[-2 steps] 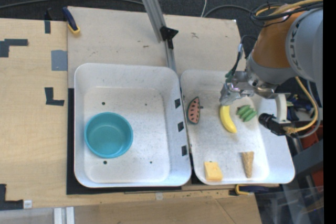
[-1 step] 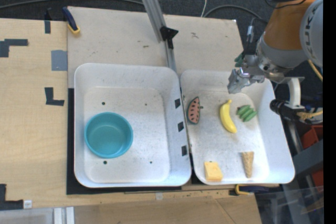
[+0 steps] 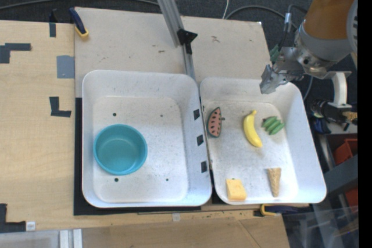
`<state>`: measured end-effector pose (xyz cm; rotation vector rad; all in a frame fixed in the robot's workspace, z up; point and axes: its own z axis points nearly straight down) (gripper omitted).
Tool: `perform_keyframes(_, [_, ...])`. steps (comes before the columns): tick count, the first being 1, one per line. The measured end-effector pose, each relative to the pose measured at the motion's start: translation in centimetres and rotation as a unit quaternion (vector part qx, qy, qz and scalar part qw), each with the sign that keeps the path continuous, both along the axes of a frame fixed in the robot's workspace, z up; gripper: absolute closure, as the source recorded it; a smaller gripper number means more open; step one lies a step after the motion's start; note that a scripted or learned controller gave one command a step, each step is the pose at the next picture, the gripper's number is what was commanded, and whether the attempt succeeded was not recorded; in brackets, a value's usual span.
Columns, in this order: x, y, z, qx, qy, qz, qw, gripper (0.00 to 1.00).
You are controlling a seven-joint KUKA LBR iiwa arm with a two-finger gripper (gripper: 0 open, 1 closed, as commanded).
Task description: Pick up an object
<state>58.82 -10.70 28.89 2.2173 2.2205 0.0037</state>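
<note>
In the right bin (image 3: 302, 119) lie a yellow banana (image 3: 251, 129), a green pea pod (image 3: 272, 124), a watermelon slice (image 3: 215, 122), a cheese wedge (image 3: 235, 189) and an ice cream cone (image 3: 274, 181). My gripper (image 3: 269, 83) hangs over the bin's far right corner, above and behind the banana and pea pod. It touches none of them, and nothing shows between its tips.
The left bin (image 3: 93, 90) holds a blue bowl (image 3: 120, 149). A slanted metal post (image 3: 168, 3) rises behind the divider between the bins. Cables run across the dark floor at the back. Wooden bench surface lies to the left.
</note>
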Motion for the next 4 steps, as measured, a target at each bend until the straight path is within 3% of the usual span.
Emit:
perform_keyframes(3, [-5.4,14.7,-4.6,0.0008,0.005,0.002,1.0000,1.00])
perform_keyframes(4, [-7.3,19.5,-4.4,0.0011,0.004,0.003,1.0000,1.00])
